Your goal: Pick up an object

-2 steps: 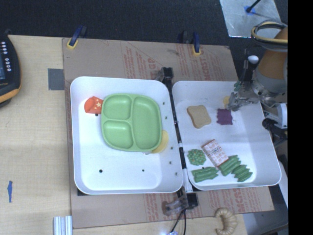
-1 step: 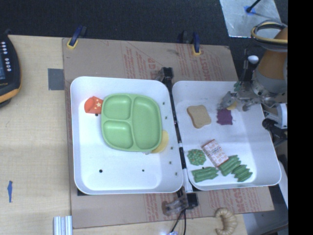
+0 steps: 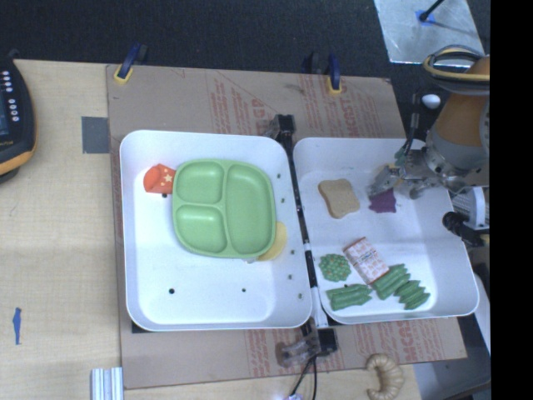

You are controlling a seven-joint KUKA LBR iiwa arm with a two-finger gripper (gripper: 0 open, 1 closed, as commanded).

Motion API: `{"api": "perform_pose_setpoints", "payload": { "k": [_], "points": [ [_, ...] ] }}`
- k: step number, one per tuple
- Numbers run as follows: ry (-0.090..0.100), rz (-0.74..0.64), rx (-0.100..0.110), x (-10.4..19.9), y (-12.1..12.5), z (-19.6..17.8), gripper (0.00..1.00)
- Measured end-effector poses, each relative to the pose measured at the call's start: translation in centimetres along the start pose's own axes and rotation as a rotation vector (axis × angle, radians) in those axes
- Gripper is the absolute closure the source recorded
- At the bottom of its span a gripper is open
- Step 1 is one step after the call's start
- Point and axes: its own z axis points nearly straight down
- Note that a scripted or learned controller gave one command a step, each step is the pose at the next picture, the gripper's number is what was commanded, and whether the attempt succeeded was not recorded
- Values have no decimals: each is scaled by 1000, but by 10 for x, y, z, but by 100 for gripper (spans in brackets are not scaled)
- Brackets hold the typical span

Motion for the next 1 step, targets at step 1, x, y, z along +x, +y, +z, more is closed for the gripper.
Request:
{"api": "perform_pose_setpoints", "payload": {
  "k": [1],
  "points": [
    [-1,-1,0,-1,1,-11,100]
  ]
}}
